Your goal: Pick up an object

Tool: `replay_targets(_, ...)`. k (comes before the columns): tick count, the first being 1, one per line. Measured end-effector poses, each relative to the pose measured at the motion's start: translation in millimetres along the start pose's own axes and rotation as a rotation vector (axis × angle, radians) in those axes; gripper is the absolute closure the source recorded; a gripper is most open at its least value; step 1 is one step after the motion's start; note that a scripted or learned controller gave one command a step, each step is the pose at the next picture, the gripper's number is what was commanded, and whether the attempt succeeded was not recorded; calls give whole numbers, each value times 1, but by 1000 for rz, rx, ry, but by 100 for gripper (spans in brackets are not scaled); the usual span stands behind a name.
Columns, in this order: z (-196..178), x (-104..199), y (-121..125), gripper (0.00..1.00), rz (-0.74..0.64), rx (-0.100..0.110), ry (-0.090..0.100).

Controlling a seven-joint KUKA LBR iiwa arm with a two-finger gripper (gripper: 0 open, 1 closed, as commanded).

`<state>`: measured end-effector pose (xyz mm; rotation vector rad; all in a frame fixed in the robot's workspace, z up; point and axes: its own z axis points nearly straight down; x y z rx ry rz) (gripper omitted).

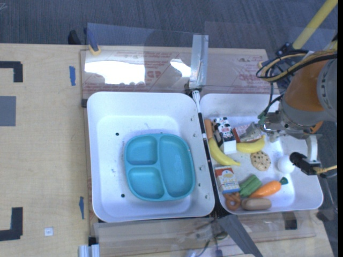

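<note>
The right bin [308,197] holds several toy foods. A banana [220,152] lies along its left wall, beside a black-and-white cow-patterned carton [224,128]. A yellow piece [251,146], a cookie [260,159] and a white egg [285,165] sit near the middle. Along the front lie a carrot [266,188], a green vegetable [248,184], a brown sausage [256,204], a pretzel [233,201] and a small printed box [228,179]. My gripper [268,128] reaches in from the right, low over the bin's back half, just above the yellow piece. I see nothing lifted.
The left bin [102,116] holds a blue three-compartment plate [159,166]. A clear plastic sheet and a metal bracket [199,63] stand behind the bins. Yellow and black cables [278,66] loop off the arm at the upper right. Wooden bench lies to the left.
</note>
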<state>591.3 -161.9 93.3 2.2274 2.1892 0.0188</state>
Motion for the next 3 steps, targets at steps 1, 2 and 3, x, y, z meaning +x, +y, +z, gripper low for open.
replay_targets(1, 8, 0, -20, 0, -43, 18, 4)
replay_targets(2, -1, -1, -18, 100, -44, 16, 3)
replay_targets(3, -102, 39, 25, 100, 10, 14, 5)
